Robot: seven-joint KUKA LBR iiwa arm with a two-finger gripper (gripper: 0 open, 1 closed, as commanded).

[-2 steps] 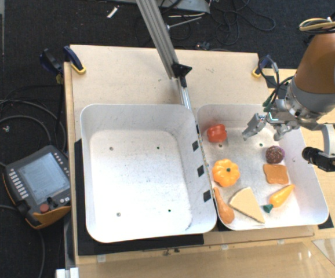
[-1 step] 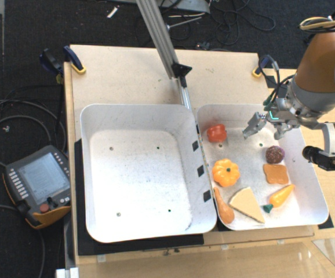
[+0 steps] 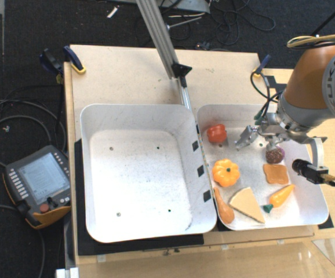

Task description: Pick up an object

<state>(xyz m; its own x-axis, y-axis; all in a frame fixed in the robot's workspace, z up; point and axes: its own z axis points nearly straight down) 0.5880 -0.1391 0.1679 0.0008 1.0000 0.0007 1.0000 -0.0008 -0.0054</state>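
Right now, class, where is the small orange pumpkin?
The pumpkin sits in the right bin, near its left wall, below the red tomato and above the cheese wedge.

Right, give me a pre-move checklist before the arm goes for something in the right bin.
1. Targets present in the right bin: ok. Red pepper, orange pumpkin, cheese wedge, carrot, toast slice, purple piece and sausage all lie there.
2. Gripper over the right bin: ok, it sits between the pepper and the purple piece.
3. Object between the fingers: not ok, nothing seen held.
4. Finger opening: cannot tell.
5. Spacing round the pepper: ok, it lies apart from the others.
6. Sausage clear of the bin wall: not ok, it lies against the left wall.
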